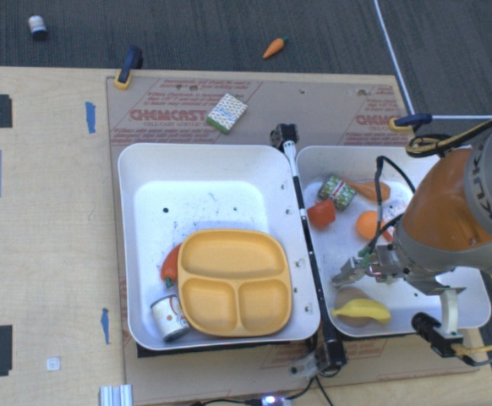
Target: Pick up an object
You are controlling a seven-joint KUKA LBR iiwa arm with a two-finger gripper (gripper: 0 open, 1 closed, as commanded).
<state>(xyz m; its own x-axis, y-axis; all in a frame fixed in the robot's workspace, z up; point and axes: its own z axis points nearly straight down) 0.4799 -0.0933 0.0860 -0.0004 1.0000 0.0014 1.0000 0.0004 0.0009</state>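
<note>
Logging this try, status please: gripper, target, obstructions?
Gripper low in right bin, fingers spread, nothing between them. Yellow banana just below, unheld. Orange ball and red piece nearby.

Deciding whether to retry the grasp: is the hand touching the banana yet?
Apart. The camera view shows bare white bin floor between the hand and the banana lying below it.

The arm's broad rounded orange band [449, 201] sits between grey shell sections, with part of a dark letter on the grey casing beside it. A thin black cable [396, 176] loops just beside the band. Below the band, the small metallic hand [353, 271] shows silvery linkages.
</note>
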